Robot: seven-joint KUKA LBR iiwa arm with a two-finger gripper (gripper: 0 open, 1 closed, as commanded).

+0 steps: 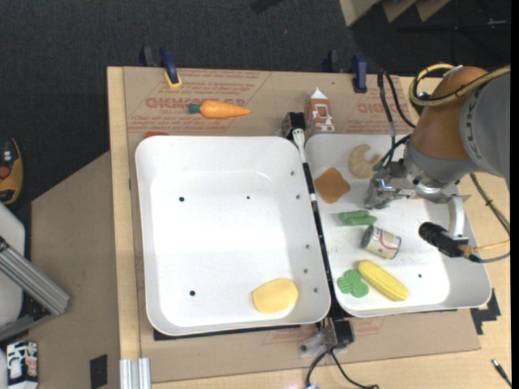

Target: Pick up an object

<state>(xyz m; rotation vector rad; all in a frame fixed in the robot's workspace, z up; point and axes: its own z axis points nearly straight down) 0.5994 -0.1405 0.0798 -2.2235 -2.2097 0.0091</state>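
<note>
**Lining up a clean grasp in the crowded right bin**

The pincer [379,191] hangs low over the right bin [462,286], at the end of the grey arm [478,128] with its orange band. Whether it stands apart or together I cannot tell; the wrist hides most of it, and nothing is seen held in it.

The nearest candidates lie close around it. The brown flat piece [332,185] sits just to the camera's left of the pincer, the pale curved piece [362,160] just beyond it toward the far rim, and the green bean [357,217] just on the near side. The small can [381,242] lies tipped over a little further toward the near rim, with the corn cob [383,280] and the green leafy piece [352,282] beyond that. The yellow lump [275,296] rests well apart in the left bin [162,217].

To do this step well, I judge the arm should settle on one target and centre over it before descending. The bean is thin and low, so a grasp needs to go nearly to the floor. The can may roll if nudged on its curved side. The brown piece looks flat and could slip. Crowding means a stray touch may shove neighbours.
</note>
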